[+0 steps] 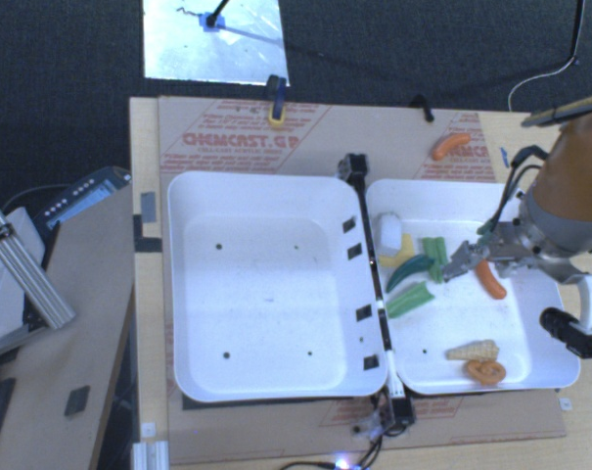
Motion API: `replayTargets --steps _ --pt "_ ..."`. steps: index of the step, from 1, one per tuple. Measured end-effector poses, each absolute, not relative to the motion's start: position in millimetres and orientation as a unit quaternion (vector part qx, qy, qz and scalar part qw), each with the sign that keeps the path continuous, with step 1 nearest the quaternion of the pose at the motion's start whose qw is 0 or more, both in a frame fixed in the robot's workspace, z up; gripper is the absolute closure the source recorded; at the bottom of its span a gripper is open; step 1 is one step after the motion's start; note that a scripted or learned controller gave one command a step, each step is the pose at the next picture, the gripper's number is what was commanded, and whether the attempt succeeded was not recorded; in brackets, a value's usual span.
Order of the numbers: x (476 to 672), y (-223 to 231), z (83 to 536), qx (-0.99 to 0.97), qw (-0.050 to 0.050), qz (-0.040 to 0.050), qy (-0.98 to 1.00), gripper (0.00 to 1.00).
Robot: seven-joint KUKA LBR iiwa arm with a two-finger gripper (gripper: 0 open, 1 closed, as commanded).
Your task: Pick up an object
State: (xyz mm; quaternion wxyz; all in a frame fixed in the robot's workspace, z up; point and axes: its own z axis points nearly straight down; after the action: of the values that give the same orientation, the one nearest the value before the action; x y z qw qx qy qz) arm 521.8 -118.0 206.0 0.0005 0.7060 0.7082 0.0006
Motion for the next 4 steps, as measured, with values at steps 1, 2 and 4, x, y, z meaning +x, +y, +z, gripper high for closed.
replayTargets --steps 1,2,4 --pt "484.0 -164.4 78.9 0.708 -0.002 -0.0014 0.706 0.0" --pt "591.6 -104.7 85.8 0.703 0.004 0.0035 0.712 0.0" --pt "536.9 -139.8 95.2 0.706 0.001 0.0007 0.708 1.0"
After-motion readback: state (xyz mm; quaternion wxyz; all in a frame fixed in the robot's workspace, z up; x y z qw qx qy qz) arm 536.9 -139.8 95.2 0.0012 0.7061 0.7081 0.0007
